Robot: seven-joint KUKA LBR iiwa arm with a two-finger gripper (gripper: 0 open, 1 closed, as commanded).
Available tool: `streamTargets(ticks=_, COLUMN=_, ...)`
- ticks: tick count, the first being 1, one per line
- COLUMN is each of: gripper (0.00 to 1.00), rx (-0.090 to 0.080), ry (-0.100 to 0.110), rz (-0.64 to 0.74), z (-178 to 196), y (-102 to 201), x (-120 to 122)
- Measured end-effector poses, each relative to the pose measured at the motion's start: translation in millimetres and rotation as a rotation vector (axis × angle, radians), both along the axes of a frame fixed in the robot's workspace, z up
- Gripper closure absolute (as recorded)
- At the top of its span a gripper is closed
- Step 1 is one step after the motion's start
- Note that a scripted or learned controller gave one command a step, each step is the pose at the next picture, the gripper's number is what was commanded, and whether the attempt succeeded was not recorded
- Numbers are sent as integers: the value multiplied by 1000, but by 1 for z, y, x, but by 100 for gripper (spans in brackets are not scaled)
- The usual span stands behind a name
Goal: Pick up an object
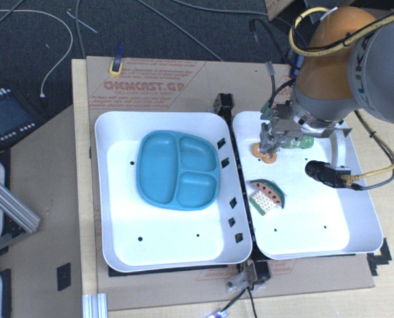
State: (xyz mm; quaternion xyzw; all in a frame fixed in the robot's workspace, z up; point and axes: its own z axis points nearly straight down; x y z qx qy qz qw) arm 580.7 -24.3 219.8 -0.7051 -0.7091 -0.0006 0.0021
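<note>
Token [265,152] under the gripper [271,144], right bin [355,234].

You see a small round orange token lying on the floor of the right bin, near that bin's left wall and toward its far end, with the gripper directly over it and touching or nearly touching it. You cannot tell from this angle how the gripper stands. Just beside the token sits a pale green piece [305,141], partly hidden by the arm. Nearer you in the same bin lies a watermelon-slice toy [267,196], apart from the token. Your left bin [117,244] holds a blue divided plate [178,169] lying flat.
</note>
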Motion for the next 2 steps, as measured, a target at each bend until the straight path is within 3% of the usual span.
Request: streamTargets(ticks=2, gripper=100, rx=-1, ry=2, rz=-1, z=-8, y=92, x=-48)
